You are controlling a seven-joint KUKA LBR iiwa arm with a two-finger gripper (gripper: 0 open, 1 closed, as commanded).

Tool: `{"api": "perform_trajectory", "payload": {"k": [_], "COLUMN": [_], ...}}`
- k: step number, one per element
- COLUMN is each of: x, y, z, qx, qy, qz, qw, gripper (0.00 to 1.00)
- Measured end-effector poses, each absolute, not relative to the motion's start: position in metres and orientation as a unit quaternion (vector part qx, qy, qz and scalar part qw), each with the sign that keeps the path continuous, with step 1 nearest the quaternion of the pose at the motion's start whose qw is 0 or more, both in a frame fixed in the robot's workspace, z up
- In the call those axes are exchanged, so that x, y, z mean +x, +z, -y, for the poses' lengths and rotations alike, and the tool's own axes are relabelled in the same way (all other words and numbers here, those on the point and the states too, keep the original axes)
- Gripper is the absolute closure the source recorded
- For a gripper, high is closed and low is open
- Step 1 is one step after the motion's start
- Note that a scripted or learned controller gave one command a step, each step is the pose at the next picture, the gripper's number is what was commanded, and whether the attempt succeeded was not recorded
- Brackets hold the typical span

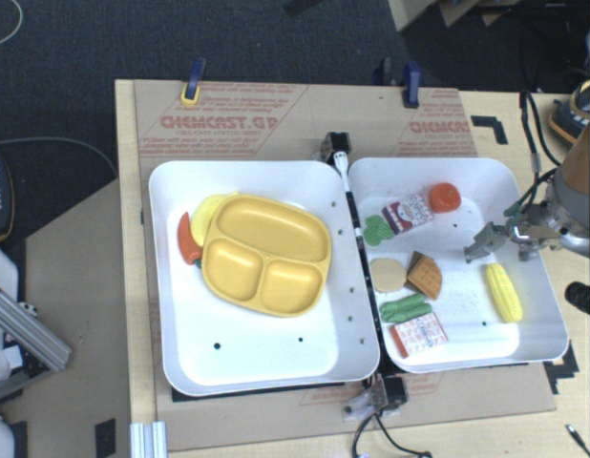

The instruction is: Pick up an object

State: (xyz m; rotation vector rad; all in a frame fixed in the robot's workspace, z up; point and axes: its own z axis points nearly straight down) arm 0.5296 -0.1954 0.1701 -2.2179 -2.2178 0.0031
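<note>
My gripper (494, 241) sits at the right side of the frame, over the right bin (541, 343), with the arm coming in from the right edge. I cannot tell its opening state at this resolution, and I see nothing held in it.

Nearest candidate is the yellow corn cob (504, 292), which lies just below the gripper in the picture and slightly to the right, resting on the bin floor, apart from the other items. Its long axis runs roughly top to bottom of the frame, tilted a little toward lower right.

My judgement is that the coming move is a short shift toward the bottom of the frame plus a descent, closing across the cob's narrow width.
</note>
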Motion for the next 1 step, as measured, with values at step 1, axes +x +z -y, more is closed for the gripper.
{"api": "perform_trajectory", "payload": {"k": [1], "x": [0.5340], "y": [0.1102], "z": [0.1908], "qx": [-0.707], "qy": [0.0005], "qz": [0.707], "qw": [0.002], "gripper": [0.00]}}
